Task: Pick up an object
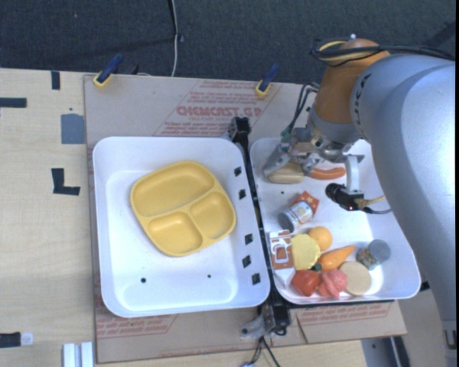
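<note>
Toy food fills the right bin [398, 281], and the gripper [287, 159] hangs low over its far left part. A tan bread roll [284, 176] lies right below the gripper and seems to touch it; whether it is gripped, I cannot tell. An orange sausage [327, 173] lies just right of the roll. Nearer are a small can [300, 210], a yellow piece [304, 251], an orange ball [319, 239], a carrot [338, 256], a red strawberry [306, 282] and a pink piece [333, 283]. The left bin [111, 205] holds a yellow divided plate [183, 207].
</note>
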{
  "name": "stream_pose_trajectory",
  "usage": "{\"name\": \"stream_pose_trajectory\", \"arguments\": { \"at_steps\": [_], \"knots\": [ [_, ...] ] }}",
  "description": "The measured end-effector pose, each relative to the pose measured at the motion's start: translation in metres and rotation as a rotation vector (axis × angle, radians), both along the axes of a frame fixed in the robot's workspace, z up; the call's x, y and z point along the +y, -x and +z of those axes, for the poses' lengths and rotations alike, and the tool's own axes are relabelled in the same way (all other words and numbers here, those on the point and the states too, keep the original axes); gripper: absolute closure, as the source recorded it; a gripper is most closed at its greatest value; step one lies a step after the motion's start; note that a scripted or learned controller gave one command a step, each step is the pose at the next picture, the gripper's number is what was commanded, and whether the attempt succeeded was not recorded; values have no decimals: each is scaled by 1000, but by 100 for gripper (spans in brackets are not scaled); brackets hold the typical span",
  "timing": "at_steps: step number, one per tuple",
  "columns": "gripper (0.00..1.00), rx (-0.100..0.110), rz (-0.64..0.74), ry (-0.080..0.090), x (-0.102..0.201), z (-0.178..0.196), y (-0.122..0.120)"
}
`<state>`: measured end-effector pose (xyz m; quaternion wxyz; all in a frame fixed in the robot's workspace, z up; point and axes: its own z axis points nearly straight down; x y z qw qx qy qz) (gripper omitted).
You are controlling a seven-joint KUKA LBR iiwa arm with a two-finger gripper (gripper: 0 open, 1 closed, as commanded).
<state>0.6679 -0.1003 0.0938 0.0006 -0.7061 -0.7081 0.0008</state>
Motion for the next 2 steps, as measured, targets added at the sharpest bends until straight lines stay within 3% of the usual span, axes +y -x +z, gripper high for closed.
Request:
{"name": "stream_pose_trajectory", "arguments": {
  "at_steps": [1,2],
  "knots": [
    [100,-6,4,-3,63,96,27],
    [100,4,0,-1,100,114,92]
  ]
}}
